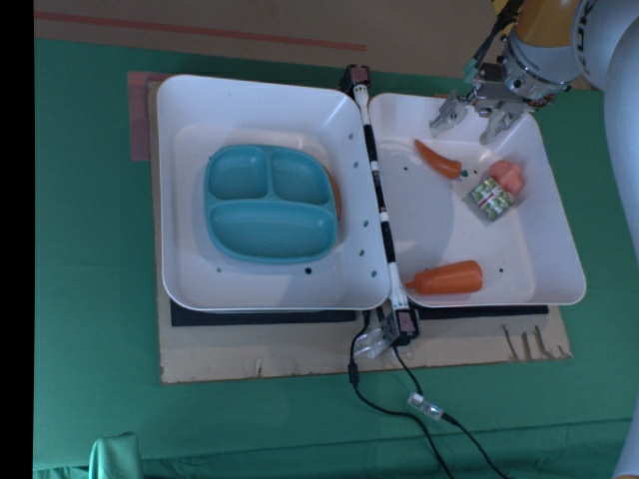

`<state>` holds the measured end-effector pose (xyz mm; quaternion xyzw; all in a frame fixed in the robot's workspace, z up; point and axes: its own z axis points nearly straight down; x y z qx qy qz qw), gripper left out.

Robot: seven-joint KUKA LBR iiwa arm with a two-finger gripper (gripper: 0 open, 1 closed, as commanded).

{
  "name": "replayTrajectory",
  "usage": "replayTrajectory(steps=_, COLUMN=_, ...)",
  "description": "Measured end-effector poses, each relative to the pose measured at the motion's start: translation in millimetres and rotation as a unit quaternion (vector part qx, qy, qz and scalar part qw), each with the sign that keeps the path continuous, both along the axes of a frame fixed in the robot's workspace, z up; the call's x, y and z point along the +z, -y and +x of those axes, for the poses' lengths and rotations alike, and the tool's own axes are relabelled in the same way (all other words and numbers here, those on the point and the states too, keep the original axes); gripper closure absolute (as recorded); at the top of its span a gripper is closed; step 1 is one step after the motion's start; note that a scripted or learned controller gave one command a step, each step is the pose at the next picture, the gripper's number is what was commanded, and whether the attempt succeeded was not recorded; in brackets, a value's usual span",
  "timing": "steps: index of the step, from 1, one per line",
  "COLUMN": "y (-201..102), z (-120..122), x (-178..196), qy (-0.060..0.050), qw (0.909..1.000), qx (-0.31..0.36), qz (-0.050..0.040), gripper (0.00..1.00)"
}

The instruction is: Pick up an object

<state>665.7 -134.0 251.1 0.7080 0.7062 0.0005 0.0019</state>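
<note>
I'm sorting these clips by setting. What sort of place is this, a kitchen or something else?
Most likely a robotics lab bench set up for grasping trials, not a kitchen: two white bins on cardboard over green cloth, toy carrots and a teal divided plate as props, and loose cables by the bins.

The bench (90, 267) is covered in green cloth, and a brown cardboard sheet (260, 352) lies flat on it near the middle. Two shallow white bins sit side by side on that cardboard: the left bin (190, 108) and the right bin (544, 257), touching along a shared divider. A black cable (399, 397) trails from the cardboard's front edge across the cloth toward the bench's front edge
</note>
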Motion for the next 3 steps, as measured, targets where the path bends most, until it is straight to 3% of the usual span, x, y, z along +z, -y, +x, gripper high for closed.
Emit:
replayTrajectory(steps=1, y=-21, z=-15, x=-61, qy=0.001, qw=1.0, qx=0.0, qz=-0.0004, gripper=0.0)
replayTrajectory(steps=2, y=-20, z=-13, x=-48, qy=0.005, qw=1.0, qx=-0.002, qz=-0.0011, gripper=1.0)
replayTrajectory(steps=3, y=-52, z=-14, x=68, qy=0.001, qw=1.0, qx=0.0, qz=0.0, gripper=1.0)
